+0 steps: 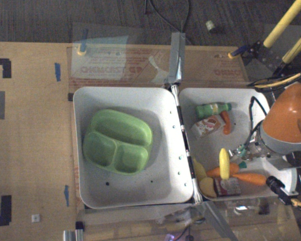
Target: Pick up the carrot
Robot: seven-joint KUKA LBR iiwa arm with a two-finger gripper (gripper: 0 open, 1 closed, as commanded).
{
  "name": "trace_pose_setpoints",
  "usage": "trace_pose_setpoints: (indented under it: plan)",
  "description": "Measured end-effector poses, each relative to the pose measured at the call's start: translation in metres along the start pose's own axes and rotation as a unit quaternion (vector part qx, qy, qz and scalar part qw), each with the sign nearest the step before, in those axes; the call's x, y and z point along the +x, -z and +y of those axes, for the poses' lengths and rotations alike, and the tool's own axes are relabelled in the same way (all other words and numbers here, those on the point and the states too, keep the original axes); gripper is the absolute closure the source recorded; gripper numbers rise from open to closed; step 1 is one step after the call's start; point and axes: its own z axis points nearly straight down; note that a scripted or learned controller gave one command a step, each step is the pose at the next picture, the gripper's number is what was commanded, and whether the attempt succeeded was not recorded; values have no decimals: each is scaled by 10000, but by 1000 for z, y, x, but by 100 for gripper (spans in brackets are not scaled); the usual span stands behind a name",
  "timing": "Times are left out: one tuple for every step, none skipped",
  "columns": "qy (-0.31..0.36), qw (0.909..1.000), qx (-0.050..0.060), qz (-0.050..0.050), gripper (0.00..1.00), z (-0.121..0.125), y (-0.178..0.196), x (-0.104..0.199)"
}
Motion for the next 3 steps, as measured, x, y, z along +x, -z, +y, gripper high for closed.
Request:
trace_pose_setpoints:
  plan:
    - [122,9999,-8,-14,0,-13,0,-27]
    - [230,9997,72,9,0,-18,-1,-17]
    - [112,9999,72,12,0,-5,0,37]
